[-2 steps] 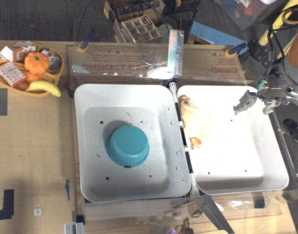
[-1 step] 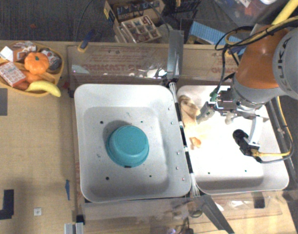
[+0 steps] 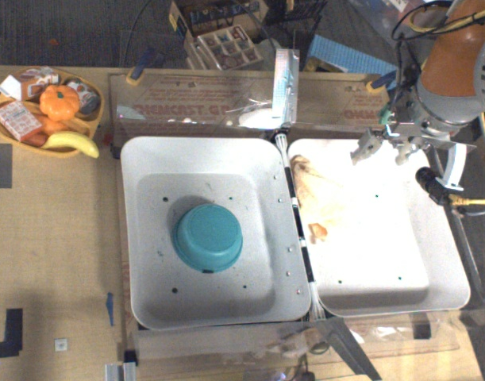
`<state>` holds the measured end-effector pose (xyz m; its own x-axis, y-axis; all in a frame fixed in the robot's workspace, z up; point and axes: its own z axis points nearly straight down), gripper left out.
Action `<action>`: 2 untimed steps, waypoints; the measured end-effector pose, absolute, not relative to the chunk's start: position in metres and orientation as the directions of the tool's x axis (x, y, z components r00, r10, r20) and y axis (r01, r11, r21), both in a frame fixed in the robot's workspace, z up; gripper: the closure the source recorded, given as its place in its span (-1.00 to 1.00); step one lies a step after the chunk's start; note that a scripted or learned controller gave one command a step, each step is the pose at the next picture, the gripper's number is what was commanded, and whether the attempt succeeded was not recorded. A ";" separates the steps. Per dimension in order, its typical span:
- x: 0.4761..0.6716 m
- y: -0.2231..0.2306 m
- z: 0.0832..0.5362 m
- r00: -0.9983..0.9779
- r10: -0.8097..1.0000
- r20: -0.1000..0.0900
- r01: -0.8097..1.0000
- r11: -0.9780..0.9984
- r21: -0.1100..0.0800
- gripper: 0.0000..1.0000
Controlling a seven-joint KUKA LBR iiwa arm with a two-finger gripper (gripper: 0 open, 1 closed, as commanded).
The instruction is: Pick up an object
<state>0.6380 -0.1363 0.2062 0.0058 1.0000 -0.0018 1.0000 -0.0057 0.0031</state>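
An upturned teal bowl (image 3: pixel 209 237) rests in the middle of the left bin (image 3: pixel 147 165). In the right bin (image 3: pixel 401 236), a pale brownish object (image 3: pixel 299 166) lies against the left wall near the back. A small orange piece (image 3: pixel 317 231) lies further forward along that wall. My gripper (image 3: pixel 382 149) hangs over the back of the right bin, to the right of the brownish object and apart from it. Its fingers are spread open with nothing between them.
A plate of toy food with an orange pumpkin and a banana (image 3: pixel 48 113) sits on the bench at far left. A clear panel (image 3: pixel 286 86) stands upright behind the seam between the bins. Cables and boxes lie beyond the bench.
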 end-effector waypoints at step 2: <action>0.576 -0.098 0.093 -0.167 0.986 -0.005 0.986 0.167 0.016 -1.00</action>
